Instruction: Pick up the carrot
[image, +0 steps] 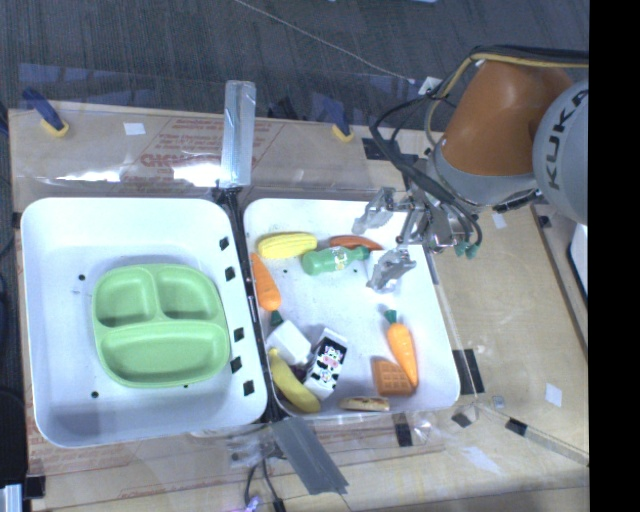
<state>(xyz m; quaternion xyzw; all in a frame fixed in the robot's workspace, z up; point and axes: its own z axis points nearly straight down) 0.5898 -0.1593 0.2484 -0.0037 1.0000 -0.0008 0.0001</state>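
The carrot (402, 349), orange with a small green top, lies in the right bin (437, 300) near its right wall, pointing toward the front. My gripper (386, 240) hangs over the bin's back right part, above and behind the carrot and apart from it. Its two metal fingers (392, 269) stand open with nothing between them. A second long orange piece (266, 284) lies along the bin's left wall.
Just left of the gripper lie a green bottle (333, 261), a red piece (355, 241) and yellow corn (286, 244). A waffle (392, 376), a cow-print carton (327, 363), a banana (293, 383) and a white block (291, 341) crowd the front. The left bin holds a green divided plate (158, 325).
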